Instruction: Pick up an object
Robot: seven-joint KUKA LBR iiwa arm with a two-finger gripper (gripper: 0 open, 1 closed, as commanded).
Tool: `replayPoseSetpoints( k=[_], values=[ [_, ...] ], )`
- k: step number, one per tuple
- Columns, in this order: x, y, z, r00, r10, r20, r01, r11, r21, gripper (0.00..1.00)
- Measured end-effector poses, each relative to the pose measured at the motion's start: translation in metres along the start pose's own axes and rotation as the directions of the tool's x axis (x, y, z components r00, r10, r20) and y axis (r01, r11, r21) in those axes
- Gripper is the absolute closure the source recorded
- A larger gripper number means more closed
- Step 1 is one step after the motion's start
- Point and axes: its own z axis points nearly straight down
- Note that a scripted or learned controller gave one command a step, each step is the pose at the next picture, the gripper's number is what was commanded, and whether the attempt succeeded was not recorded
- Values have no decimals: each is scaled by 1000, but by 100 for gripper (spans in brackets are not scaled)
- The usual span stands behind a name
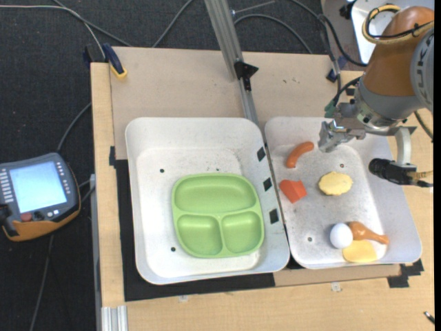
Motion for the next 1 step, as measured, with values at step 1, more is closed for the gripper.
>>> replayPoseSetpoints(
  k=[1],
  values=[
    [0,1,-22,1000,0,0,0,1000,2,100]
  ],
)
